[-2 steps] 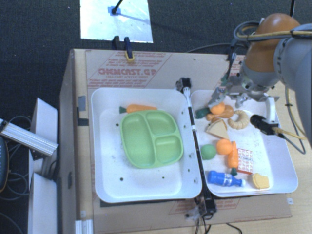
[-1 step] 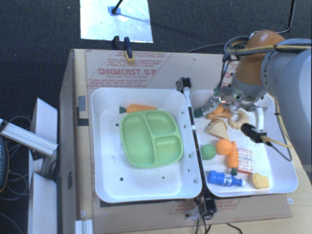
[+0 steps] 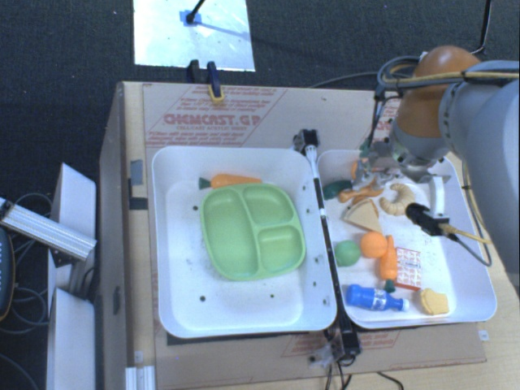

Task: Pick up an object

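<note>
In the right bin (image 3: 479, 287), toy foods lie crowded together: a tan wedge like a sandwich (image 3: 363, 214), a pale curved piece (image 3: 396, 198), an orange ball (image 3: 373, 244) touching a green ball (image 3: 348, 253), a small carrot (image 3: 390, 262), a blue bottle (image 3: 374, 298) and a yellow chunk (image 3: 434, 301). The gripper (image 3: 375, 167) hangs low over that bin's far end, beside an orange piece (image 3: 358, 192); whether it is apart or together cannot be told. The left bin (image 3: 175, 299) holds a green divided plate (image 3: 250, 230) and a carrot (image 3: 231, 181), and red print on the cardboard (image 3: 213, 120) behind reads roughly "CHEMCAST".

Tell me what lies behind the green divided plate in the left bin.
An orange carrot with a dark green top lies along the far edge of the green plate, against the left bin floor. Its lower side is hidden by the plate's rim, so contact cannot be judged.
</note>
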Action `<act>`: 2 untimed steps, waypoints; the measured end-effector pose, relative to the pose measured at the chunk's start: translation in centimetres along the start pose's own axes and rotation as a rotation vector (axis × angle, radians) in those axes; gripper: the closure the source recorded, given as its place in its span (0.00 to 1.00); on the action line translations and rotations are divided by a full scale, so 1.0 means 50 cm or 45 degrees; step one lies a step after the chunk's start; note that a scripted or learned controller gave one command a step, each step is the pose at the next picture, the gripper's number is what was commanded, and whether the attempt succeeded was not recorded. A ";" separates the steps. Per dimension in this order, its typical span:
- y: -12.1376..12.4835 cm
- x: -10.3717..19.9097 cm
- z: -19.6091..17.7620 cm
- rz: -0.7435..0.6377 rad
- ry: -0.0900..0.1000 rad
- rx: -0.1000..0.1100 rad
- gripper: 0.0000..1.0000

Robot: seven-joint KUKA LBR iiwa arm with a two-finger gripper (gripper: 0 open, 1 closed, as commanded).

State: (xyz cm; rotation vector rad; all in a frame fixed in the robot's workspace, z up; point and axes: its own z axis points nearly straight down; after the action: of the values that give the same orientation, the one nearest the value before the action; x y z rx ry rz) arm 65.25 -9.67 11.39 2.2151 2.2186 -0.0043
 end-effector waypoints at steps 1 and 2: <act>-0.046 0.097 -0.190 -0.006 0.009 -0.005 1.00; -0.048 0.095 -0.186 -0.004 0.008 0.000 0.00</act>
State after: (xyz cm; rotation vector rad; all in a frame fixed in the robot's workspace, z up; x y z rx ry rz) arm 62.81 -4.86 20.67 2.2147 2.2254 0.0034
